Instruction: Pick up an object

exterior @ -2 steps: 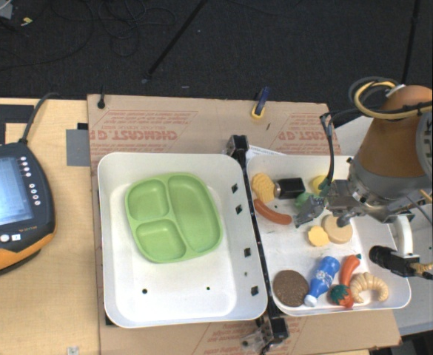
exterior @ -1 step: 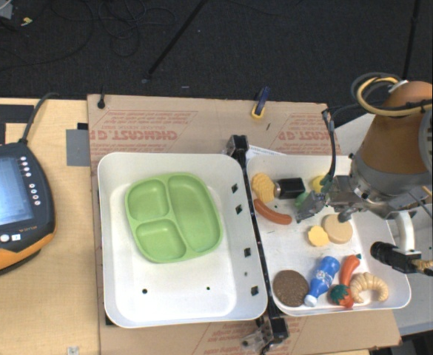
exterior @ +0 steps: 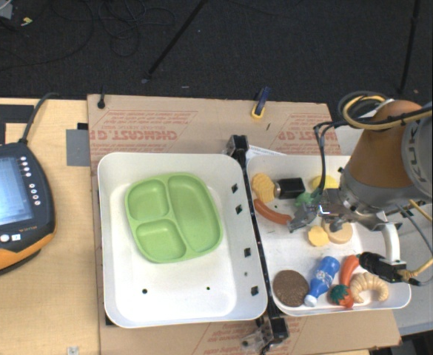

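Reaching among toy food in the right bin

We see the gripper low by the red sausage, grey fingers spread, gripping nothing. We judge the sausage light, stiff, smooth and slippery, best pinched across its middle. Outward lie a corn cob, yellow discs, blue bottle, brown disc; the left bin holds a green tray.

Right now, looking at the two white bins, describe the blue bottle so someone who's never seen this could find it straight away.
Start at the right-hand bin, the one crowded with toy food under the arm. Go to its near edge, where a brown round disc lies. The blue bottle lies tilted just right of that disc, left of a toy carrot; it is the one blue thing among its neighbours.
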You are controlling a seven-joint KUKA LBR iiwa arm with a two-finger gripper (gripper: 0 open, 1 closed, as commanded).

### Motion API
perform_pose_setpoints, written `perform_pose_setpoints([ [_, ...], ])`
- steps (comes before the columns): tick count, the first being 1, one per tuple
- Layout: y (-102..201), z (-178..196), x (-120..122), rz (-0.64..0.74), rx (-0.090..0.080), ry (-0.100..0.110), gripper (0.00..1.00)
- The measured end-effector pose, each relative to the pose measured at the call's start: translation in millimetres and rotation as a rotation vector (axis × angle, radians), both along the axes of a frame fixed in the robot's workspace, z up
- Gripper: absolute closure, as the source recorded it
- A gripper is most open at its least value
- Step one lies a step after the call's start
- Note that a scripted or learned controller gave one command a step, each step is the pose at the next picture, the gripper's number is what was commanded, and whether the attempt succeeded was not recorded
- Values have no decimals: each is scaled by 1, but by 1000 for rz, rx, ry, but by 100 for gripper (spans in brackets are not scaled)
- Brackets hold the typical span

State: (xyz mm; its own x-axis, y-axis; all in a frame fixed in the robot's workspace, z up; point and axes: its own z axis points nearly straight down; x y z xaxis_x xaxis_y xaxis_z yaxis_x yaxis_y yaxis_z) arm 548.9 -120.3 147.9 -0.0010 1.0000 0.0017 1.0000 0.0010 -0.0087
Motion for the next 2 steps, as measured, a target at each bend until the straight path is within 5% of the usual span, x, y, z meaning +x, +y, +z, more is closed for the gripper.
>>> perform_pose_setpoints([
  [1,2,-59,-1,-1,-7,-12,0],
  [2,1,-57,1,-5,-3,-13,0],
])
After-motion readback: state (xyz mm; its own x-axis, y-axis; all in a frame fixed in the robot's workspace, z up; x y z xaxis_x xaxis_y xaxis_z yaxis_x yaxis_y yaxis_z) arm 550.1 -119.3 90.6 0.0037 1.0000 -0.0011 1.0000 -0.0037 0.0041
